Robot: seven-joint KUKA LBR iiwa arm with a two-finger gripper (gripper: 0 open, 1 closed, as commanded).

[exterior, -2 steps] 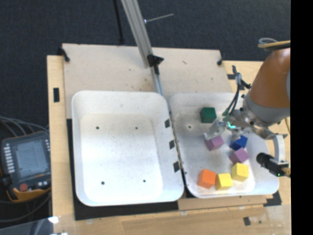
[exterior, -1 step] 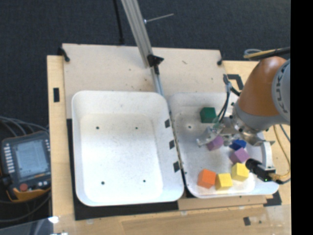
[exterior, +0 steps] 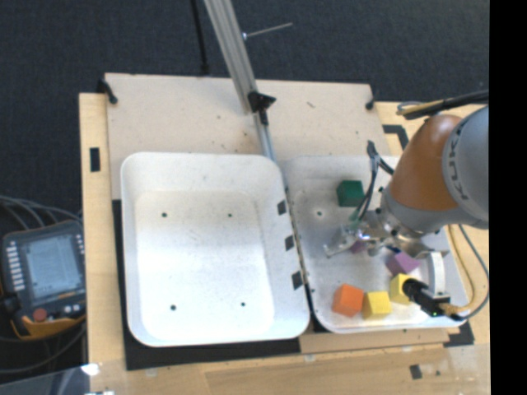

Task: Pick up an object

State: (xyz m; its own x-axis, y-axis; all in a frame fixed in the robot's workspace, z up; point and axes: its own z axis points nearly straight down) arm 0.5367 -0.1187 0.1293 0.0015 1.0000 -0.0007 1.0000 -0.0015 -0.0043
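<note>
The right bin [exterior: 317,196] holds a green cube [exterior: 350,192] near its back, an orange block [exterior: 347,300] and a yellow cube [exterior: 378,304] at the front, a second yellow piece [exterior: 403,287] and a purple block [exterior: 403,262] to their right. My gripper [exterior: 354,241] hangs low over the middle of this bin, below the green cube and above the orange block. A small purple thing [exterior: 360,240] shows right at the gripper. The orange-banded wrist [exterior: 424,167] covers the bin's right side.
The left bin [exterior: 206,245] lies beside the right one, with a dividing rim between them. A slanted metal pole [exterior: 235,48] rises from behind the bins. A teach pendant [exterior: 45,270] sits off the bench at the left.
</note>
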